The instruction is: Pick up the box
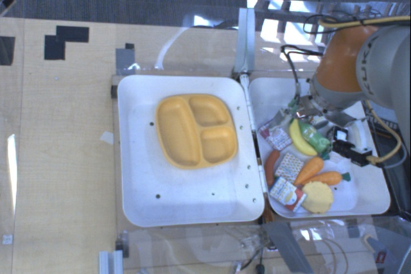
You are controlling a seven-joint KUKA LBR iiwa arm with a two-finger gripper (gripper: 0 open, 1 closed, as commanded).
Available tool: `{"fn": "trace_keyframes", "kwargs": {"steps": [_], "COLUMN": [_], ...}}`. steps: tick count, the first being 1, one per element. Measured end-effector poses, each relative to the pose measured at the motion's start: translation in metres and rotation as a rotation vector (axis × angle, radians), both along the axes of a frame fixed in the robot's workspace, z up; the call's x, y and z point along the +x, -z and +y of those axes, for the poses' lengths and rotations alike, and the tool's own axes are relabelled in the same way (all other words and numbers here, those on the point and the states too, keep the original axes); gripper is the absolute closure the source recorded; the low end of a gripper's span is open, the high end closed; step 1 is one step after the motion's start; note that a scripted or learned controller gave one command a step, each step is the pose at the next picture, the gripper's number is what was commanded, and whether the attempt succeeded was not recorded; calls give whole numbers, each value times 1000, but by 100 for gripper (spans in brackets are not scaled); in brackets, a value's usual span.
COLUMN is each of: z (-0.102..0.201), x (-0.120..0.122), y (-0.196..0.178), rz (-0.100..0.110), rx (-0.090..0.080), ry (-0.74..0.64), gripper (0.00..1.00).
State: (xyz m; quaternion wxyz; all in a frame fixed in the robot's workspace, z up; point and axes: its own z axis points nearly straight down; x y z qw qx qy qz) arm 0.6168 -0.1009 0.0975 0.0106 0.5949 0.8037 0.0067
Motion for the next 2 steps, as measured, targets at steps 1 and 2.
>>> {"fn": "trace_keyframes", "kwargs": {"steps": [1,2], "z": [5,3], "x": [-44,-49], "y": [-1,0], "rz": [-13,-5], "rx": [5,19], "ry": [206,442], "gripper": [0,0]}}
